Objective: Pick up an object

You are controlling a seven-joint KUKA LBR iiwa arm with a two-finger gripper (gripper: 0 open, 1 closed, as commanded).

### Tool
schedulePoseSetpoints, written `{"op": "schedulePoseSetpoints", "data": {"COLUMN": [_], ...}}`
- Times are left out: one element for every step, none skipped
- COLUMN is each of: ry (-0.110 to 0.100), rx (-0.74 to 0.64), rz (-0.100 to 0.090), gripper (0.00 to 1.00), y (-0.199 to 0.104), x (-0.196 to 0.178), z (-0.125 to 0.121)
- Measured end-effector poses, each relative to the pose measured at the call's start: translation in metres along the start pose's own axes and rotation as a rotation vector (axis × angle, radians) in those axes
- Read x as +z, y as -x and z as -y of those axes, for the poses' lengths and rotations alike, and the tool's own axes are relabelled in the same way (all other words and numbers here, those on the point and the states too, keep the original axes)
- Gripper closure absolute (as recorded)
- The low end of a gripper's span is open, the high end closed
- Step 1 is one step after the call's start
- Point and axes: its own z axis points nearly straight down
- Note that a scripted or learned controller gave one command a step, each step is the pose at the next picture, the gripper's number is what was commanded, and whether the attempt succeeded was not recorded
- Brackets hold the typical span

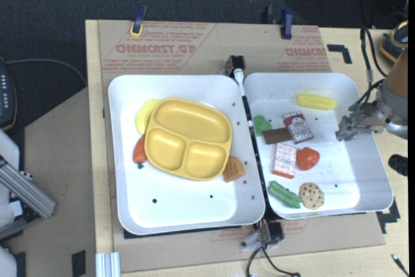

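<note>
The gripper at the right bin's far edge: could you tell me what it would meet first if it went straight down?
Probably the right bin floor near its rim; the gripper hangs apart from the toys, though depth is uncertain.

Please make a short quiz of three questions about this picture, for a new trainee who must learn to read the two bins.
1. True or false: the yellow divided tray lies in the left bin.
2. Which item lies nearest the front rim of the right bin? A. yellow corn B. cookie C. tray
3. Fill in: the tool is over the ____ edge of the right bin.

Key
1. True.
2. B. The cookie sits beside the green pod, close to the front rim.
3. Right: it is clear of the red pepper, with nothing seen in it.
</note>
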Motion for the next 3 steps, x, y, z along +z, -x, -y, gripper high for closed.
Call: {"op": "schedulePoseSetpoints", "data": {"ry": [0.002,0.001,-0.007], "rx": [-0.002,-0.003,-0.006], "rz": [0.0,0.0,-0.005], "gripper": [1.0,1.0,1.0], "y": [0.001,0.001,-0.044], "x": [-0.044,-0.081,-0.073], "z": [0.001,-0.001,-0.003]}}
